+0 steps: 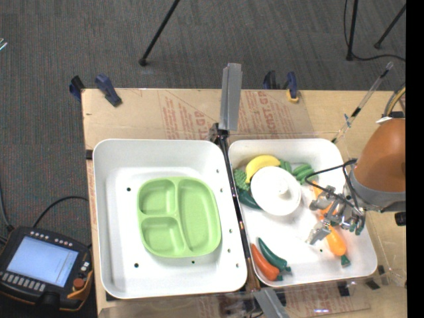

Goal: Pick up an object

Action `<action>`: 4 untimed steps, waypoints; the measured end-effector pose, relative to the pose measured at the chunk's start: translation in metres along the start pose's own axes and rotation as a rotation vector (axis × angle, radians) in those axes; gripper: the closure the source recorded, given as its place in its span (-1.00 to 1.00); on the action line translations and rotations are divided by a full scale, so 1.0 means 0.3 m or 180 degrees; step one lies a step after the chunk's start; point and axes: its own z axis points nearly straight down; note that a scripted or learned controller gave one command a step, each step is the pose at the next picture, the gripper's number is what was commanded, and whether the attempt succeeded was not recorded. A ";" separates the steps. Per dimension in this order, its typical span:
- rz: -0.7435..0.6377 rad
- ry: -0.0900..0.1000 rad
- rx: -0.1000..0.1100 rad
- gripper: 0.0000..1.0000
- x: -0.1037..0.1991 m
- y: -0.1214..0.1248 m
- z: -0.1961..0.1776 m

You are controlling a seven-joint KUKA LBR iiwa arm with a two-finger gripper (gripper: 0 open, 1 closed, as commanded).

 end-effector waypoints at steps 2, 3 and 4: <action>-0.0040 0.0010 -0.0003 -1.00 0.234 0.072 0.003; -0.0494 0.0002 0.0001 -1.00 0.043 0.355 0.003; 0.0209 0.0074 0.0044 -1.00 -0.100 0.463 0.005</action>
